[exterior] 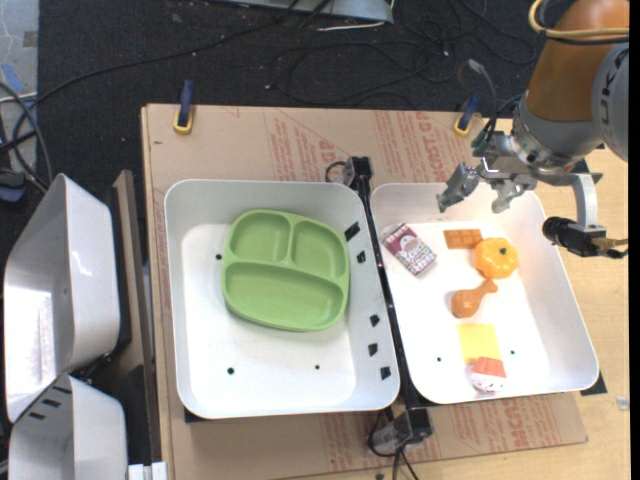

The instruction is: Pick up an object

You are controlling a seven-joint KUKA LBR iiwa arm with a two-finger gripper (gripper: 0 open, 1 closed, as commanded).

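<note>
Hand (478,192) hangs open and empty over the right bin's (560,268) far edge, fingers spread.

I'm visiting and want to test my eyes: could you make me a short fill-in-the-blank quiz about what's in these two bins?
1. The divided plate in the left bin is ____ in colour.
2. The gripper hovers over the ____ bin.
3. The plate has ____ compartments.
4. The yellow block lies in the ____ bin.

Missing words: green; right; three; right
</note>
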